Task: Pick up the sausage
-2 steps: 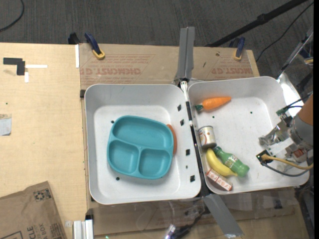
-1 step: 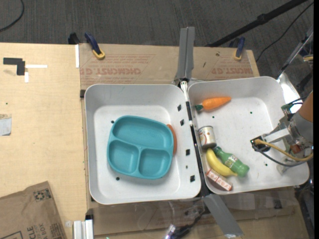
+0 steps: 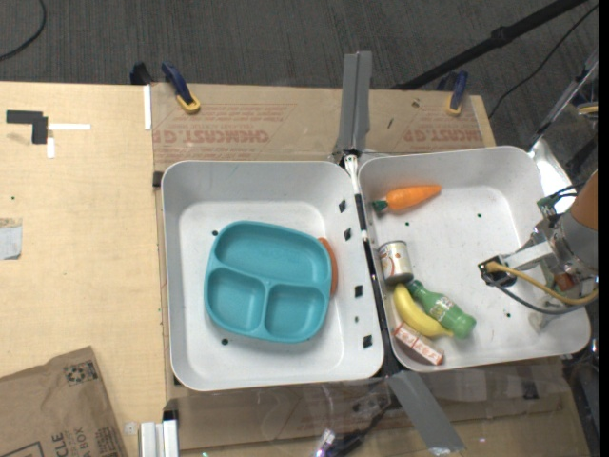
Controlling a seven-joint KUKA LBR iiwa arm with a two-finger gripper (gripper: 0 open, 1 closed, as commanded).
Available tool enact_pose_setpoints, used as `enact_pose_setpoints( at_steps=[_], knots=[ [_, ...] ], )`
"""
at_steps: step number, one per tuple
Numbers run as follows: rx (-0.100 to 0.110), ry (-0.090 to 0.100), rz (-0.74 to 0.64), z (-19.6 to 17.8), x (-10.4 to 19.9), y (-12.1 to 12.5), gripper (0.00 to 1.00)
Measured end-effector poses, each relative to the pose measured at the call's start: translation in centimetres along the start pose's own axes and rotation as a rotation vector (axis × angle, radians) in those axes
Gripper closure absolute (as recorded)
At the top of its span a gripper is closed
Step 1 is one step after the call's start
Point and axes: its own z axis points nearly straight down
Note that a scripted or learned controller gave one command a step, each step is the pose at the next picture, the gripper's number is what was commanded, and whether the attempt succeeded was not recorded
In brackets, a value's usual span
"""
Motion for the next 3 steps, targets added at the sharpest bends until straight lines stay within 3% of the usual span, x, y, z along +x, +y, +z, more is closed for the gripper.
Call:
enact_pose_setpoints(
  at_steps=[1,2,3],
  knots=[
    [-0.008,0.005,-0.005,0.1,7.6,1.5,0.0],
    [0.002,-0.022,-0.002,0.9,15.6,3.2,0.0],
    [-0.014,0.0,-0.012,-0.7,16.2,3.3,1.0]
  ],
)
